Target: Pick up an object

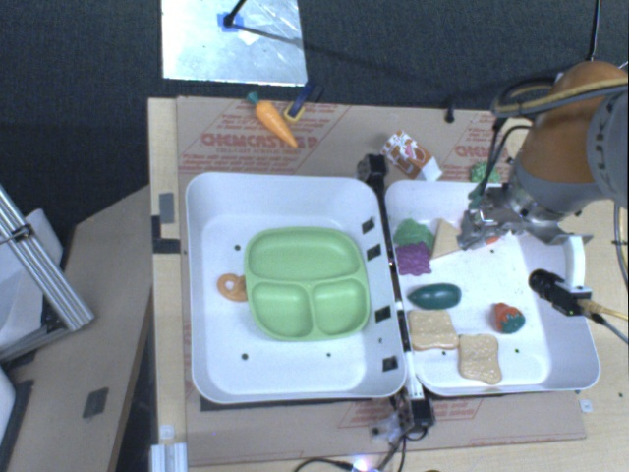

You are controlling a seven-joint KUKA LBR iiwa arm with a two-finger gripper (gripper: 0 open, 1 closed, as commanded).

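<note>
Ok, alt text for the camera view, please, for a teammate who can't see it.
The gripper hangs over the right bin, above toy food: grapes, an avocado, two crackers. The left bin holds a green tray and a pretzel.

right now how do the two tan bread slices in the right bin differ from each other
The tan bread slice nearer the divider looks squarish and lies wider than tall; the tan bread slice nearer the front rim is narrower and stretches toward the front edge. The first lies just below a dark green oval; the second lies apart from it, lower right. Both lie flat on the white right bin, side by side, same pale colour.
</note>
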